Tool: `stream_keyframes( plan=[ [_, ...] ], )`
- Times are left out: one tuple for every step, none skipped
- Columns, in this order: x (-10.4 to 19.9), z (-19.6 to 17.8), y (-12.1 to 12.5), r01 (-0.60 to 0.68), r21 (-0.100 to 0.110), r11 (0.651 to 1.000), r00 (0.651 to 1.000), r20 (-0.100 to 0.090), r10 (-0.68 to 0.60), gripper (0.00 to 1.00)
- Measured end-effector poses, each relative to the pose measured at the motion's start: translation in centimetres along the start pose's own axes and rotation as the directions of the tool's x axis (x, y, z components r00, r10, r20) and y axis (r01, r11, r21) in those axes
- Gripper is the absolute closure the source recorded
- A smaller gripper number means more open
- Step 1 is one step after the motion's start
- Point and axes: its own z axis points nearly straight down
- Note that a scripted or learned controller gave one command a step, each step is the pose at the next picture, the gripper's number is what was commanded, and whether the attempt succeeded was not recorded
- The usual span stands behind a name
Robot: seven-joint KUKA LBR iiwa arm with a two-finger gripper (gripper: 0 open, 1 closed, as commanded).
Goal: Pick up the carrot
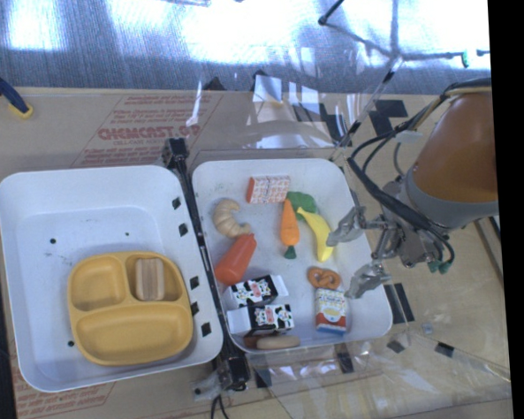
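The gripper (356, 253) hovered with fingers spread and nothing between them over the right bin's (360, 198) right edge, while the carrot (288, 226) lay near the bin's middle, just beside a banana (316, 230).

From my feed the desk (106, 125) is covered in brown cardboard with red printed lettering up around 11 o'clock. Beyond it, along the top at 12, I get a grey ribbed floor (76, 56) with big blown-out patches of light, really washing out toward 1 and 2 o'clock. A blue and yellow clamp (11, 95) sits at the 10 o'clock corner. Clear plastic sheeting (326, 103) with black tape strips glares near 1 o'clock and again down at 5.
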Motion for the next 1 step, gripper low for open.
stream_keyframes(
  plan=[
    [-9.39, 7.93, -1.03, 0.119, -0.004, 0.993, 0.993, -0.004, -0.119, 0.0]
  ],
)
